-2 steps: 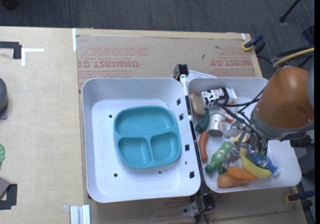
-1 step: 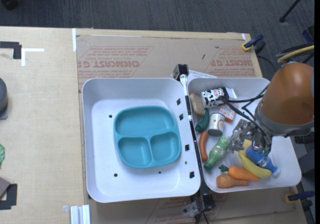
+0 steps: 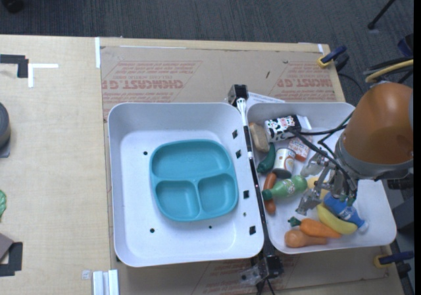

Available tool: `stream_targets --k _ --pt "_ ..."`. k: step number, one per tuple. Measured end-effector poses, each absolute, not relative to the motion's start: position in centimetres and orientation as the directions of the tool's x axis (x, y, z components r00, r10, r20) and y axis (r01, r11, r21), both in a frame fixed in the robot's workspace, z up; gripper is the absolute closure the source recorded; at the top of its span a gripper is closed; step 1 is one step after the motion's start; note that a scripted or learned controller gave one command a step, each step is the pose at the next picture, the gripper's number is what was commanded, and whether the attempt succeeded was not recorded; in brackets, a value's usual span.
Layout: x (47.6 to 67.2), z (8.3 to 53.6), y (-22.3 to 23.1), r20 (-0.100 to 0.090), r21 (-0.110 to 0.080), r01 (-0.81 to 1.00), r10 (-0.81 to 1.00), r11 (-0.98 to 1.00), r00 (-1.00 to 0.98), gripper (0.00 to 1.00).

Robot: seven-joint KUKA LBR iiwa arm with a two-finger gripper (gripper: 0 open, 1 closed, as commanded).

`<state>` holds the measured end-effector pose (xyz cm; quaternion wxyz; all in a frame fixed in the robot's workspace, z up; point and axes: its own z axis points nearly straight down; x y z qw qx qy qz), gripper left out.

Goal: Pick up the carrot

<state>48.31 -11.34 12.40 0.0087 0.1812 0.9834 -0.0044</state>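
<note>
- Just below the gripper (image 3: 314, 203), toward the near edge of the right bin (image 3: 385, 218), lies the carrot (image 3: 320, 228), slanted, with a banana (image 3: 337, 220) touching its far side and a tan, rounded piece (image 3: 297, 239) at its left end.
- Whether the gripper is wide or narrow I cannot tell; cables and the arm's orange band (image 3: 385, 126) crowd it, and nothing shows between its tips.
- Left of the gripper sit a green bottle (image 3: 286, 187) and a small can (image 3: 284, 159); beyond it, a black-and-white carton (image 3: 281, 126).
- Far to its left, the other bin (image 3: 131, 221) bears a blue divided plate (image 3: 193, 178).
- Risk, as I judge it: the banana lies so close that a descent could pinch it instead, or nudge the carrot against the bin wall.
</note>
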Motion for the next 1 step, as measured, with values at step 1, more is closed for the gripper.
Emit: stream_targets --k 1 --pt "55.86 9.32 -12.98 -0.006 0.002 0.462 0.462 0.887 -0.887 0.00"
